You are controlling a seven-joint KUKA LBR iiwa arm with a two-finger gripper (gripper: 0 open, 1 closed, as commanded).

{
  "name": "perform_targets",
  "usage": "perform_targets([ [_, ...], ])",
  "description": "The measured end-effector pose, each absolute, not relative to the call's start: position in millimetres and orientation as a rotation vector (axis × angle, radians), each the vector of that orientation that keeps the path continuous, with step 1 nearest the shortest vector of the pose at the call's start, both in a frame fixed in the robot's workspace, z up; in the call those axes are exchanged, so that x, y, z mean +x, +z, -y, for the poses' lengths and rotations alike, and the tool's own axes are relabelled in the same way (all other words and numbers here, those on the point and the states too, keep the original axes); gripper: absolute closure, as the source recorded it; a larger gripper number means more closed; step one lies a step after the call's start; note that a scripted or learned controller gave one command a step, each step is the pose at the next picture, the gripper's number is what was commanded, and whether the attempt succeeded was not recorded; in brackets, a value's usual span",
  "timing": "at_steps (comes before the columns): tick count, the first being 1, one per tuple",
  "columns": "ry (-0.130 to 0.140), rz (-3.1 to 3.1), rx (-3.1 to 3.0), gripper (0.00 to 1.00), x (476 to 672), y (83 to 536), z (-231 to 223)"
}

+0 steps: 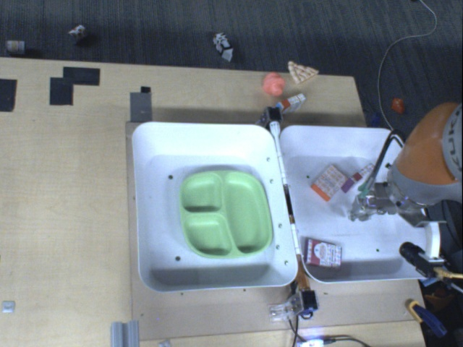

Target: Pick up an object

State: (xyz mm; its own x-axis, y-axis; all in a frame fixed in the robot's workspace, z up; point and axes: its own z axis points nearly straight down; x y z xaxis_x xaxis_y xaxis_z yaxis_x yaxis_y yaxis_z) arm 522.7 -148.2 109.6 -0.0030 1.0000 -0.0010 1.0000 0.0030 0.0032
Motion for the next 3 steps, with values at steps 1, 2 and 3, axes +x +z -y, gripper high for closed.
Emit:
perform_targets([
  [1,0.003,-2.224,2.215,0.0,522.7,110,148],
  [2,0.008,-2.216,2.211,0.0,489.5,87,96],
  [3,0.014,-2.217,2.205,1.0,491.7,98,95],
])
